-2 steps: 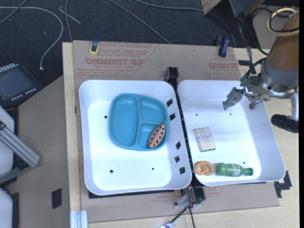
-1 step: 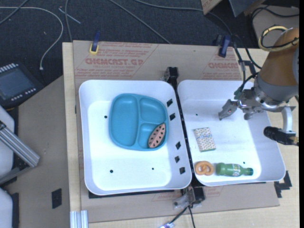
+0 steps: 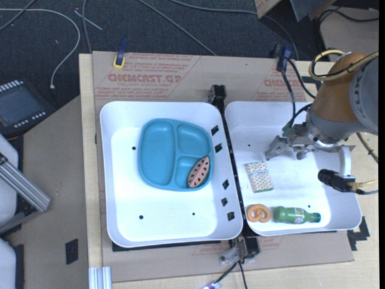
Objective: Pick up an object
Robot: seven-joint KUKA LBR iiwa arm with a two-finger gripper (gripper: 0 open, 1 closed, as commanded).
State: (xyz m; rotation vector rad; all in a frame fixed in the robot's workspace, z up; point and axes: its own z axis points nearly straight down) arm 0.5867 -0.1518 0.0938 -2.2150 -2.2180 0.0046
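Pincer (image 3: 287,149) hangs spread wide with nothing between its fingers over the right bin (image 3: 343,221), where a patterned packet (image 3: 258,176), pretzel (image 3: 258,213) and green bottle (image 3: 296,215) lie nearer the front.

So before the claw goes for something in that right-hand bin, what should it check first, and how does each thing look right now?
1. Things to pick lie in the right bin: ok. A patterned packet, a green bottle and a small pretzel.
2. Claw above that bin: ok.
3. Claw carrying nothing: cannot tell.
4. Packet lying apart from the others: ok.
5. Bottle clear of the pretzel: not ok, they look to touch.
6. Bottle away from the bin's near wall: not ok.
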